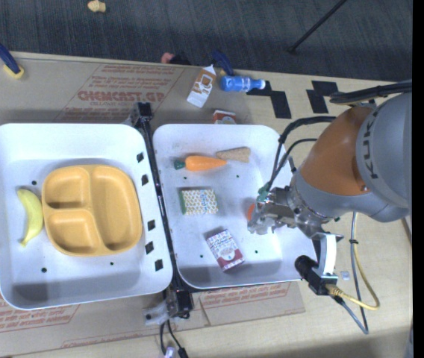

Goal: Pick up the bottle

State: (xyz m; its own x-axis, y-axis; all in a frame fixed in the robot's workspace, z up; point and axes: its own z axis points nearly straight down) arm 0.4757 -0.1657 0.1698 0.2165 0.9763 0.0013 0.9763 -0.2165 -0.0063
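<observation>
Bottle (242, 84) lies outside bins at desk's far edge. My gripper (260, 216) hovers over right bin (272, 263); jaws' state unclear. I'd lift, cross far rim.

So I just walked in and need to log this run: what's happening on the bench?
The grey and orange arm has reached in from the right, its gripper low over the right bin near that bin's right wall. A carrot, a small packet and other bits lie there. The blue bottle lies outside, on the bench behind the bins.
</observation>
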